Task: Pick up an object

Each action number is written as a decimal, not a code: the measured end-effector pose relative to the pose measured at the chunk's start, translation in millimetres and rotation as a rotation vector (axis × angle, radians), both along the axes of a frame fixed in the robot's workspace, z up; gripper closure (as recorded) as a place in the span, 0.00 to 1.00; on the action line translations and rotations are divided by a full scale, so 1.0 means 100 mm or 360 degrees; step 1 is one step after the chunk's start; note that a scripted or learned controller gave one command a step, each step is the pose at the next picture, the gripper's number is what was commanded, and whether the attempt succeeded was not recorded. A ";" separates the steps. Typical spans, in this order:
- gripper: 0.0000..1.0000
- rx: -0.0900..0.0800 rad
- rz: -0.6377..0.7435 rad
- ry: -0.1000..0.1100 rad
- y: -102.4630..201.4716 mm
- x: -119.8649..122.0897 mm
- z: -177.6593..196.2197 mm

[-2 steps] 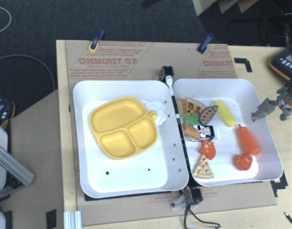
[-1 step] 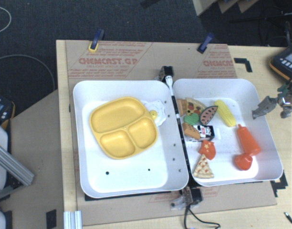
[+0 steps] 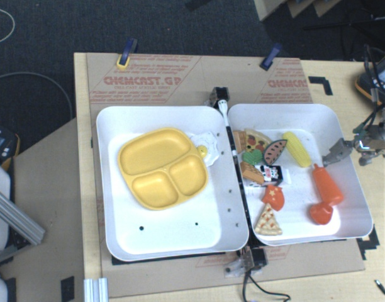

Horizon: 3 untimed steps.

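Note:
The right bin (image 3: pixel 318 115) holds several toy foods. A yellow corn cob (image 3: pixel 297 148) lies near its middle, with a watermelon slice (image 3: pixel 275 151) and a pizza slice (image 3: pixel 250 140) to its left. An orange carrot (image 3: pixel 326 186) lies near the right wall, a red piece (image 3: pixel 321 214) at its lower end. A red tomato (image 3: pixel 274 197) and a second pizza wedge (image 3: pixel 267 221) sit toward the front. My gripper (image 3: pixel 352 148) hangs over the bin's right rim, just above and right of the carrot's top, with nothing seen in it.
The left bin (image 3: pixel 117 231) carries a yellow divided plate (image 3: pixel 162 175) with a fried-egg toy (image 3: pixel 205 148) at its right edge. A black divider strip (image 3: pixel 233 168) runs between the bins. Clamps (image 3: pixel 124 54) hold the cardboard base at the back.

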<state>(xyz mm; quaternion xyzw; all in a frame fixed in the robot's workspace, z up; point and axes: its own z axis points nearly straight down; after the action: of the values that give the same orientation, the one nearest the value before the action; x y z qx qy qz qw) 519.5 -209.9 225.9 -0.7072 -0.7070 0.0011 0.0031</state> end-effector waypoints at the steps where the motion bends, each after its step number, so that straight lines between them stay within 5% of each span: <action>1: 0.00 0.0000 -0.0001 0.0000 -0.06 0.03 -0.46; 3: 0.00 0.0000 0.0000 -0.0001 0.03 0.00 -1.44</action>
<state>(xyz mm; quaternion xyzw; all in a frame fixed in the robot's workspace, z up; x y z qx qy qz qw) 519.5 -206.8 82.2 -0.7072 -0.7070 0.0010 0.0029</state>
